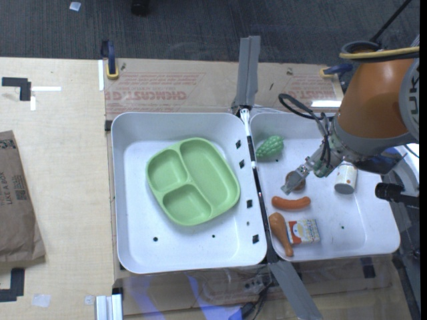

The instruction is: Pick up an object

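Hovering low over the right bin (373, 242), the gripper (294, 181) points down and toward the left bin. Fingers look dark and close together at the tip, but whether they are parted or closed cannot be told at this size. Nothing visible between them.

Arm: grey body with orange band (377, 99) enters from the right edge, wrist bent downward, a black cable (300, 109) looping off the wrist toward the back wall of the bin.

Right bin contents, relative to the tool:
- sausage (291, 203), red-orange, lying crosswise just below the gripper tip; touching or a hair apart, cannot tell which.
- green bumpy object (269, 148), near the dividing wall, up and left of the tip, apart from it.
- small white cylinder (345, 179) with a dark end, lying on its side just right of the gripper body.
- carrot (280, 233), orange, slanting along the dividing wall toward the front, below the sausage.
- small carton (303, 232), red and white with printed front, lying flat just beside the carrot on its right.

Left bin (133, 245): one green divided plate (193, 181), three compartments, sitting flat near the centre, turned at a slant to the bin walls. Well apart from the tool.

Bench beyond: brown paper bag (17, 199) at the far left edge.
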Tool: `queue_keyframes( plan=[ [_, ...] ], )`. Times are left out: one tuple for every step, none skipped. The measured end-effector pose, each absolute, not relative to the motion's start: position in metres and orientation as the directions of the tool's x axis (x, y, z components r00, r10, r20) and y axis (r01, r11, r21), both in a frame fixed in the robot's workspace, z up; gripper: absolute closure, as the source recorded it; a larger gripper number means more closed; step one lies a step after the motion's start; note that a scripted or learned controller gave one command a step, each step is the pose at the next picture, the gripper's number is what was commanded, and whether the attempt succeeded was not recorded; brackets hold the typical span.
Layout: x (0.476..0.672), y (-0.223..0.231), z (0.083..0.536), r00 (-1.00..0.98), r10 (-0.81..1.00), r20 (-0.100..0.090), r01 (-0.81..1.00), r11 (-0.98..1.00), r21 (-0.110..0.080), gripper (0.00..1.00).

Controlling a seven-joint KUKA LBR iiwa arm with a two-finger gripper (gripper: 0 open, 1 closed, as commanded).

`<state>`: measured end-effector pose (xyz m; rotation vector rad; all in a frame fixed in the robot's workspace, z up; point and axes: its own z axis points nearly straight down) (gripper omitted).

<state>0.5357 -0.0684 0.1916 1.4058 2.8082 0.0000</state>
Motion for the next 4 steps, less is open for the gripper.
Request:
queue_keyframes(
  plan=[
    [0.57,-0.11,0.107,-0.463,0.886,0.0,0.886,0.463,-0.001,0.0],
    [0.554,-0.108,0.093,-0.511,0.86,-0.003,0.86,0.511,0.003,0.0],
    [0.554,-0.109,0.102,-0.507,0.862,-0.001,0.862,0.507,0.002,1.0],
    [0.554,-0.109,0.101,-0.507,0.862,-0.001,0.862,0.507,0.001,0.0]
  ],
)
